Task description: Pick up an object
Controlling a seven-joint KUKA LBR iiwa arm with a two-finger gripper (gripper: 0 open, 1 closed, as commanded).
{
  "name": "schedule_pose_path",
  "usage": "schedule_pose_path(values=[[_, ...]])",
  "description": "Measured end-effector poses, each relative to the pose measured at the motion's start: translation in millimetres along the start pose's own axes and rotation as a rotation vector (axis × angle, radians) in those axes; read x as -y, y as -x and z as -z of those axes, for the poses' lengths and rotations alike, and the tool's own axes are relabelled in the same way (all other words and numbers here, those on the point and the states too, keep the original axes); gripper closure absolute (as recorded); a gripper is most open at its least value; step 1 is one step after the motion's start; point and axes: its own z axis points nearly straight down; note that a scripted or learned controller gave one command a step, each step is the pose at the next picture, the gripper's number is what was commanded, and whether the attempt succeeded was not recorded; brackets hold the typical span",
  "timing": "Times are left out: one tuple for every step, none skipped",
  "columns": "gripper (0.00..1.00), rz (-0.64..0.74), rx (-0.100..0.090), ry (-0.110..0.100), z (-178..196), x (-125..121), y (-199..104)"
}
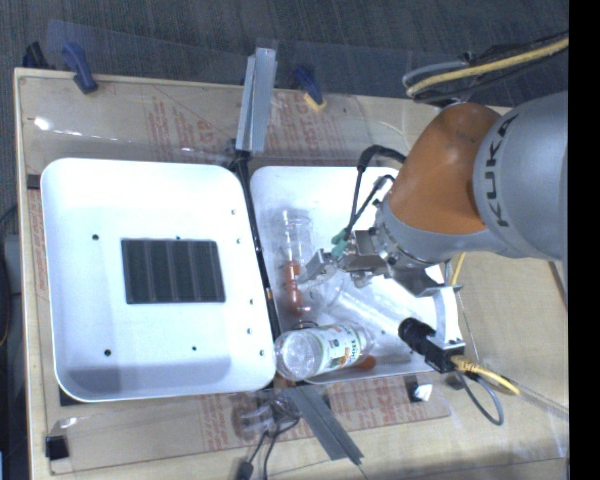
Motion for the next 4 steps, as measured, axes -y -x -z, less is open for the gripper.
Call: schedule_pose_path(values=[[0.00,-0.039,0.000,0.000,-39,8,17],[0.00,0.066,0.002,0.004,-20,17,15],[0.00,0.134,0.000,0.003,-125,17,30],[0.00,0.128,0.001,0.005,-103,-36,66]])
